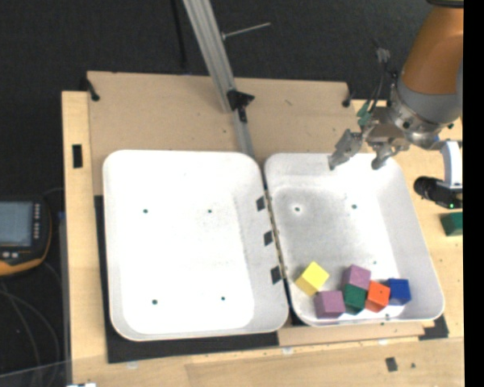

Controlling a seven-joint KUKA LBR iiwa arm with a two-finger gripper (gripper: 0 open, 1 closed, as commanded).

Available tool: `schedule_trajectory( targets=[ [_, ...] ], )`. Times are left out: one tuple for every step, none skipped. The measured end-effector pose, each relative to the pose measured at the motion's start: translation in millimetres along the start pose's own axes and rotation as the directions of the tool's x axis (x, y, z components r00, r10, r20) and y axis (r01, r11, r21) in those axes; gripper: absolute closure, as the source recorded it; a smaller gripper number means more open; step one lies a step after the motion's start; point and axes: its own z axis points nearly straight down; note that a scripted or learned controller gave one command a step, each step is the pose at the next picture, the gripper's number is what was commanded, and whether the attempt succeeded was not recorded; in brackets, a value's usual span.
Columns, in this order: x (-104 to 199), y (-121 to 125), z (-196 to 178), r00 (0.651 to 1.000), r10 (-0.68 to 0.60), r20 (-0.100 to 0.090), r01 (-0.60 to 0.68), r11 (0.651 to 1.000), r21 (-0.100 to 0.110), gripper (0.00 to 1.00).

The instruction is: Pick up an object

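The tool (356,160) hangs over the far rim of the right bin (403,192), its two fingers spread apart with nothing between them. The blocks all sit bunched in that bin's near corner, well apart from the tool: a yellow block (312,278) stands nearest the divider between the bins, a purple block (329,303) sits just in front of it, and another purple block (357,277), a green block (354,297), an orange block (377,295) and a blue block (398,289) crowd together on the side away from the divider, touching or nearly so as far as the slanted view lets me judge.

These look like small, light, rigid cubes with flat faces, probably wood or plastic, so they should not deform or break but may slide on the smooth bin floor. The yellow block seems the easiest choice, since it has free space on the sides facing the divider and the far rim; closing on two opposite flat faces, squarely, would limit twisting. The left bin (177,240) holds none of them.
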Motion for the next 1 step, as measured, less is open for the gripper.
schedule_trajectory(
  targets=[
    [20.2,30.2,-62.8,1.0,-0.002,0.001,0.002,1.0,-0.009,0.0]
  ],
)
